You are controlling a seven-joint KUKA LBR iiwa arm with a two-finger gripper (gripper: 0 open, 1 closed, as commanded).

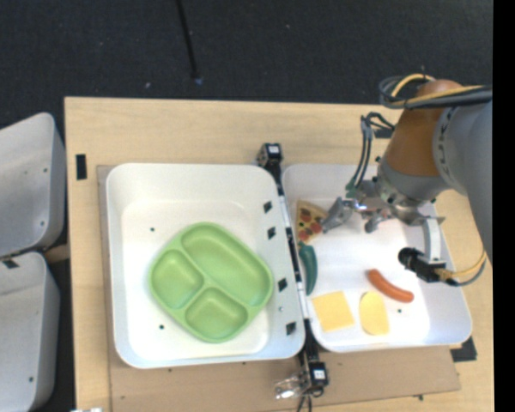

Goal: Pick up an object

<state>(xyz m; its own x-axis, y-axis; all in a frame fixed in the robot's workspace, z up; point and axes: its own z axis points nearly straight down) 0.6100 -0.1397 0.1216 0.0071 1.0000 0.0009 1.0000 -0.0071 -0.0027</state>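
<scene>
In the right bin [451, 320] lie several toy foods: a pizza slice [308, 221] at its left wall, a dark green piece [309, 265] below that, a yellow square slice [333, 311], a yellow oval piece [374, 313] and an orange-red sausage [390, 286]. My gripper [352, 221] hangs over the upper part of this bin, just right of the pizza slice. It is open, with only white bin floor showing between its two fingers. One fingertip [333, 220] is close to the pizza slice's edge.
The left bin [124, 230] holds a light green divided plate [209, 280]. A ridge with black clips [285, 256] separates the two bins. The grey arm [451, 157] and its cables cover the right bin's upper right corner.
</scene>
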